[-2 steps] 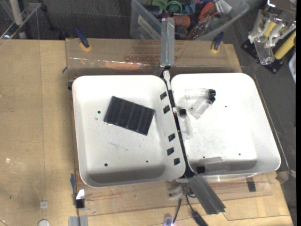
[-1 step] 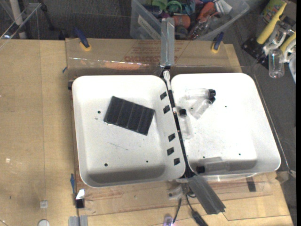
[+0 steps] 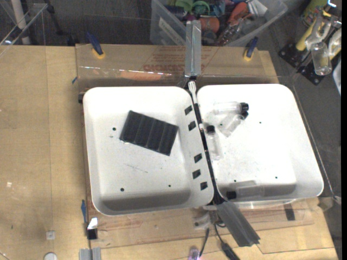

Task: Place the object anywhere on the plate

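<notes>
Two white bins sit side by side on the bench (image 3: pixel 38 145), the left bin (image 3: pixel 108 194) and the right bin (image 3: pixel 282 167), touching along a dark seam that carries five small black tabs (image 3: pixel 196 173). One plate (image 3: pixel 149 132), a dark ridged rectangle, lies flat and slightly skewed in the upper middle of the left bin, with nothing on it. The object is in the right bin, well apart from the plate: a clear vial (image 3: pixel 227 109) with a black cap (image 3: pixel 244 109) lies on its side near the bin's upper left. Just below it is a second clear piece (image 3: pixel 231 124), and a third (image 3: pixel 215 146) lies along the seam with a small dark end (image 3: pixel 210 129). Their outlines are faint against the white, so the count of three is uncertain, as is whether they touch. Behind the bins one grey metal bar (image 3: pixel 193 47) stands over the seam, and two blue clamps (image 3: pixel 96 49) (image 3: pixel 250 47) pin a clear sheet (image 3: pixel 135 64) to the bench. Further back is one clear tote (image 3: pixel 162 15) heaped with coloured bits, and some bottles (image 3: pixel 321 53) stand at the upper right. A dark bracket (image 3: pixel 238 227) juts out below the seam at the front. Nothing lies between vial and plate but the bin walls at the seam. The state of the gripper cannot be told.
</notes>
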